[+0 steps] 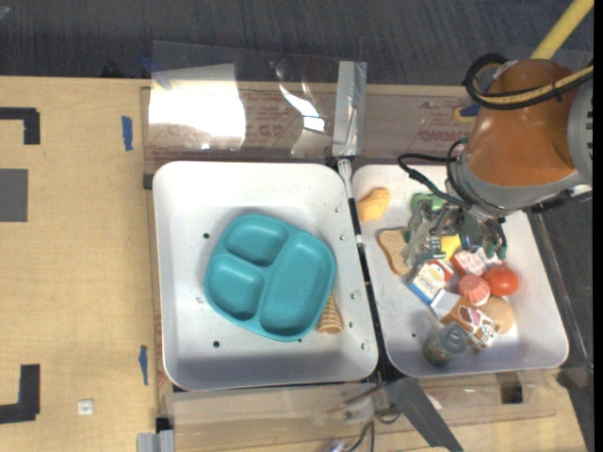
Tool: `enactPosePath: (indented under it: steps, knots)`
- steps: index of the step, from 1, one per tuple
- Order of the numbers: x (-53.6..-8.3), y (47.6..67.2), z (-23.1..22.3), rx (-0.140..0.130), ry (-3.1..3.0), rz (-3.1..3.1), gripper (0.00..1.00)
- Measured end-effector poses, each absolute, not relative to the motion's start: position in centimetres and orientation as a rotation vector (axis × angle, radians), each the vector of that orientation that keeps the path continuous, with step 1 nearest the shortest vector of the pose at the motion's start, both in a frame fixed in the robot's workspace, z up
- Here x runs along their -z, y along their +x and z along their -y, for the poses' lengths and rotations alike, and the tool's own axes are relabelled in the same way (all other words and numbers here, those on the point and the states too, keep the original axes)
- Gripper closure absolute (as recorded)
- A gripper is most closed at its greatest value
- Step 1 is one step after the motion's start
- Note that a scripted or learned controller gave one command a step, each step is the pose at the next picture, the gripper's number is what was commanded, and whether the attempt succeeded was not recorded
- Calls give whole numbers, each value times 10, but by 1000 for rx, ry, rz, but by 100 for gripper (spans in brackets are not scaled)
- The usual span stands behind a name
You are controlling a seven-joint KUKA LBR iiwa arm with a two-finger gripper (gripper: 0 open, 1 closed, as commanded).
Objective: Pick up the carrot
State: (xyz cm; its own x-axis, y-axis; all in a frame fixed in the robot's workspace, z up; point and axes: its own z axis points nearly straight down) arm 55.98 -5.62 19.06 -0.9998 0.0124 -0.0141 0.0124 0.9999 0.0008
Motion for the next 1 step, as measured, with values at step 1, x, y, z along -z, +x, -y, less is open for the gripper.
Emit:
enactPosePath:
  steps: [1]
  knots:
    - [-154,578,98,0,576,-3083,100]
